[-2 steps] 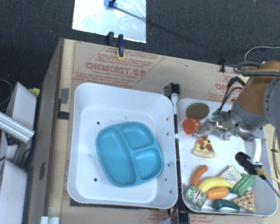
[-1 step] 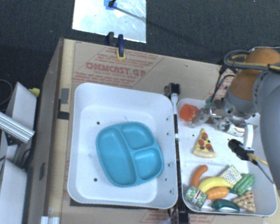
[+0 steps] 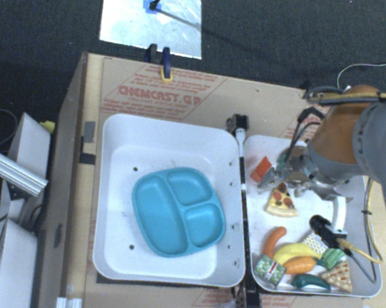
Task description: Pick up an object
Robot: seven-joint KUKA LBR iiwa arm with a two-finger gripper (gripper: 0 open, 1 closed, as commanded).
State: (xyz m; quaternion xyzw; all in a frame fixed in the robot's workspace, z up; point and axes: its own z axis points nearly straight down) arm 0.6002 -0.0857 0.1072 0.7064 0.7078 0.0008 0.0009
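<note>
Gripper (image 3: pixel 283 174) sits just above the toy pizza slice (image 3: pixel 282 202) in the right bin (image 3: pixel 374 279) (finger state: can't tell), orange block (image 3: pixel 261 169) just left.

A light blue plastic divided plate (image 3: pixel 178 211) sat in the left white bin (image 3: pixel 121 140). Behind the bins, a blue clamp (image 3: pixel 166 59) gripped the brown board surface (image 3: pixel 166 93).

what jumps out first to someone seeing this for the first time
The bright blue divided plate lying alone in the left bin draws the eye first. Next comes the cluster of colourful toy food in the right bin, with a pizza slice just below the gripper of the grey and orange arm.
</note>
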